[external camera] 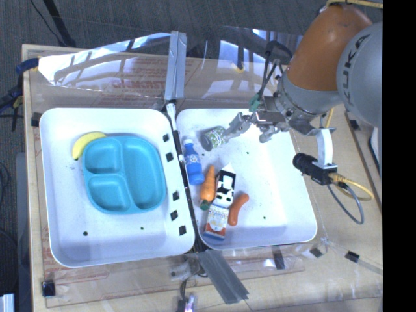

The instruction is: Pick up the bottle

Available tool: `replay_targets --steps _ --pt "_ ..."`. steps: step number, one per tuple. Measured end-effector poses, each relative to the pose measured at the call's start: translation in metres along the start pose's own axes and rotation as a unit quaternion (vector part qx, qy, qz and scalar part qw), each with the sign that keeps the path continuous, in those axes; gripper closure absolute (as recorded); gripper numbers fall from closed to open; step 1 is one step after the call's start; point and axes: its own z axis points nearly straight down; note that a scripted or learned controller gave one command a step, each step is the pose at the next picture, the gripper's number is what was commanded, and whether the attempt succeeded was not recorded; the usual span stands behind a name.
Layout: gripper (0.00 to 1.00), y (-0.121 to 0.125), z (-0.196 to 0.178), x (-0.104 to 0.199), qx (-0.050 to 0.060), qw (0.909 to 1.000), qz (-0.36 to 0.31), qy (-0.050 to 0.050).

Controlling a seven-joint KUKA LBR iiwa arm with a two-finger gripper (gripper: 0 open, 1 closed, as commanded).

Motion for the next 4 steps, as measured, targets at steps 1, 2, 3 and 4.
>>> replay_targets --steps 1,2,3,4 --pt "0.00 -0.004 0.121 0.038 -0.002 0.9994 -0.035 0.000" --pt "0.00 0.036 0.171 0.022 -0.003 0.9996 0.030 -0.002" --pt "1.00 0.037 0.162 0.024 -0.001 0.9996 0.027 -0.001" --pt "0.00 0.037 0.162 0.024 -0.001 0.9996 0.026 -0.001"
